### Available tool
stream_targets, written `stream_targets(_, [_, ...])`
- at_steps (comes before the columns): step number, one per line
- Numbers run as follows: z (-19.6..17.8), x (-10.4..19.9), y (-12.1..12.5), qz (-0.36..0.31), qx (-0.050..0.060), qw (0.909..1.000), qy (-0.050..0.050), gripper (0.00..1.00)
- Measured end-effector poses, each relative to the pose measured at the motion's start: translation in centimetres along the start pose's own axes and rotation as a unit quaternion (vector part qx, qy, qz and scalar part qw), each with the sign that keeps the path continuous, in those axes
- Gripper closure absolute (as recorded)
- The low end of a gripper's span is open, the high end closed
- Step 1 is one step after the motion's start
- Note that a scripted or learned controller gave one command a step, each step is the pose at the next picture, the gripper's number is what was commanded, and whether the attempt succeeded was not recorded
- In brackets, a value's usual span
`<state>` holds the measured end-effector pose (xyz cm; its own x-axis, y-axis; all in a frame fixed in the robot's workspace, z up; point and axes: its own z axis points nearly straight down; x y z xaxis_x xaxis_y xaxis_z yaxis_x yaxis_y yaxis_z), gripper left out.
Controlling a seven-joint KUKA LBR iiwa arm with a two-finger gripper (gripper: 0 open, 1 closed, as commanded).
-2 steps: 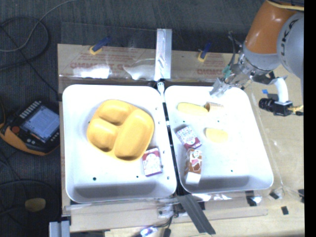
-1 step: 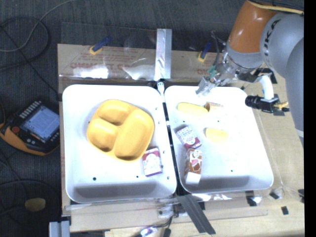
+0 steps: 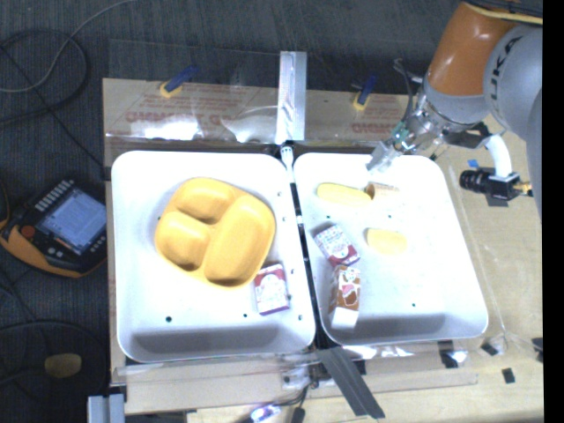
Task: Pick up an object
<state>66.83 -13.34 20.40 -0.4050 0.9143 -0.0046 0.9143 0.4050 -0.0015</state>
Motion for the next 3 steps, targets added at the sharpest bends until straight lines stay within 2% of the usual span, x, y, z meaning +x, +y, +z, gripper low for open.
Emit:
stream_targets(1, [3.5, -1.0, -1.5, -0.108, -0.001, 0.9941, 0.001, 1.0])
stream_targets(2, [1.9, 2.4, 1.1, 0.045, -0.001, 0.999, 0.003, 1.0])
stream_targets(3, [-0.2, 3.3, -0.4, -0.026, 0.0, 0.9997, 0.001, 1.0])
